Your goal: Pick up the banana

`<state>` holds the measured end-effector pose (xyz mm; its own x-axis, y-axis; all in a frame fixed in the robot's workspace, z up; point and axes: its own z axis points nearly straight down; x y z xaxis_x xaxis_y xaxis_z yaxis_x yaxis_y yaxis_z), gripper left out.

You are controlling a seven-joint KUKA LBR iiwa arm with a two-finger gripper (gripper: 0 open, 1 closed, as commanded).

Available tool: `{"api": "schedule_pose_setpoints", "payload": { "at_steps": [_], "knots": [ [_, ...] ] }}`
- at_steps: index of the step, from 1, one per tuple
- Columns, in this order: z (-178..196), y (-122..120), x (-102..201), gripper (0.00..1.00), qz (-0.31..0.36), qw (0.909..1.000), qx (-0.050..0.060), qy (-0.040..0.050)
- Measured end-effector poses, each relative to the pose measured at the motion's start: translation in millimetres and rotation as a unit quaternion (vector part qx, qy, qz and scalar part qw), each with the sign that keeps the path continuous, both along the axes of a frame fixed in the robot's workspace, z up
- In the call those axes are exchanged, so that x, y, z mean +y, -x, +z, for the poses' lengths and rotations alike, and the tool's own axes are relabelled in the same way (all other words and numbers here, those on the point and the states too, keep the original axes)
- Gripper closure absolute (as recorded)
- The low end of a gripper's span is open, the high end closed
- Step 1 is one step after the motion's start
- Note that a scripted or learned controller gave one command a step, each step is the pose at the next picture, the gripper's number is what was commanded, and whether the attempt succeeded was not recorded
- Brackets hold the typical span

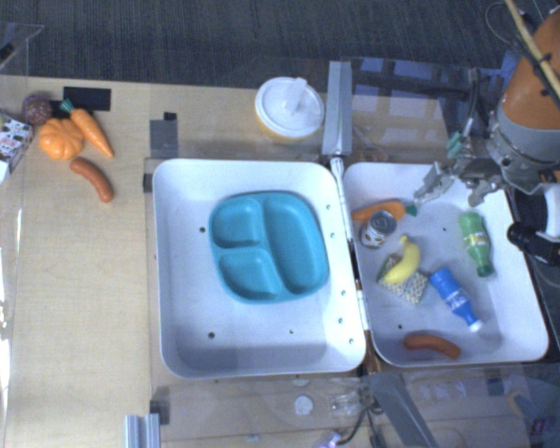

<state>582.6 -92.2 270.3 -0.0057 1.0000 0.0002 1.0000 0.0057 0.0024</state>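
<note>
A yellow banana [402,261] lies in the right white bin [532,320], left of its middle, partly resting on a speckled sponge [412,290]. My gripper [457,186] hangs over the bin's far edge, up and to the right of the banana and well apart from it. Its two fingers are spread open with nothing between them. The grey arm with the orange band [539,63] comes in from the upper right.
Around the banana in the right bin are a carrot [378,211], a small can [381,229], a green bottle [477,242], a blue bottle [454,298] and a sausage [432,345]. The left bin [182,343] holds a blue divided plate [268,246]. Toy foods [75,143] lie on the bench, far left.
</note>
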Motion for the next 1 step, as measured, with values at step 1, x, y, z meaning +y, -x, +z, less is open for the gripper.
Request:
{"api": "schedule_pose_setpoints", "payload": {
  "at_steps": [1],
  "knots": [
    [-86.4, 12.2, 11.6, 0.0, 0.088, 0.9961, 0.0, 0.0]
  ]
}}
